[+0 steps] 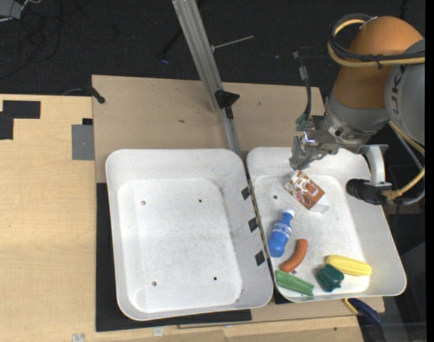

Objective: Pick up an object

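Observation:
In the right bin (pixel 377 234) lie a small brown-and-white carton (pixel 306 190), a blue bottle with a white cap (pixel 280 235), an orange-red sausage (pixel 294 255), a yellow corn cob (pixel 348 265), a dark green block (pixel 330 277) and a green pod (pixel 294 283). My gripper (pixel 303 157) hangs over the bin's far edge, just above and behind the carton, pointing down. I see nothing between its fingers.
The left bin (pixel 124 191) sits beside the right one, joined by black clips (pixel 254 224). A slanted metal rail (pixel 204 59) rises behind the bins. A black handle (pixel 366 189) juts in at the right bin's right side.

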You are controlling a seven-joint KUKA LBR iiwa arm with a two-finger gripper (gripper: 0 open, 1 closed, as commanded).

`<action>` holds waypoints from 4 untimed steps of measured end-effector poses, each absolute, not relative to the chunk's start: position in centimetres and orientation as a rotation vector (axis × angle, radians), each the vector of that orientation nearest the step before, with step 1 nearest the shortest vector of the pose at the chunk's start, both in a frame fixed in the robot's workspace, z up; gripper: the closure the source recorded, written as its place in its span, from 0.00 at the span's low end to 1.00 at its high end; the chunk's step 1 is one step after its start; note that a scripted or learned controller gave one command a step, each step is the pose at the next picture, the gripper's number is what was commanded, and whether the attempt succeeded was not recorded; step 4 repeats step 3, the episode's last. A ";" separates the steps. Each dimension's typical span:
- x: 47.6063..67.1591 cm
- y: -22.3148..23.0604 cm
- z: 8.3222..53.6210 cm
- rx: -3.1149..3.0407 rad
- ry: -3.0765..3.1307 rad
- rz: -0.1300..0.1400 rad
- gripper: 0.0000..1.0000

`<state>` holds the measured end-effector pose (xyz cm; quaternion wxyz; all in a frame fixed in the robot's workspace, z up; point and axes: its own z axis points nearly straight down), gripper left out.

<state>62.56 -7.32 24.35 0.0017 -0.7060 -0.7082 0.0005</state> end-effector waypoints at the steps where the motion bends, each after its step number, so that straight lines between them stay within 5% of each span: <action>1: 58.8 -2.9 23.8 -2.214 -2.221 0.004 1.00; 3: 54.5 4.8 24.4 -2.213 -2.221 0.005 1.00; 4: 54.5 4.8 24.4 -2.213 -2.221 0.005 1.00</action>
